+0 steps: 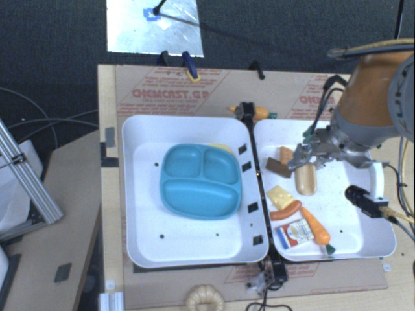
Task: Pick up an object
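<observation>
A grey KUKA arm [373,102] with an orange band reaches in from the right over the table [214,86], where two shallow white bins sit side by side. The left bin [139,173] carries a blue divided plate [200,180]; the right bin [379,238] holds a scatter of toy food. The claw [303,157] hangs low over the upper middle of the right bin, and whether it is spread or pressed together cannot be told at this angle. Directly beneath and just beside it lies a tan, rounded piece like a bread roll or potato [305,179], its top end seemingly touching or nearly touching the claw; nothing can be seen held. A dark brown slab [278,168] and a small orange-brown piece [285,153] lie just to the claw's left. Nearer the front of the bin are a yellow wedge of cheese [279,195], a red sausage [286,210], an orange carrot [316,225] and a small printed packet [295,232]. The tan piece looks the likeliest target: probably light, hollow plastic, stiff and smooth, apt to roll or squirt out of a pinch. A hold across its narrower middle, with the jaws square to its long axis, would seem safest.
</observation>
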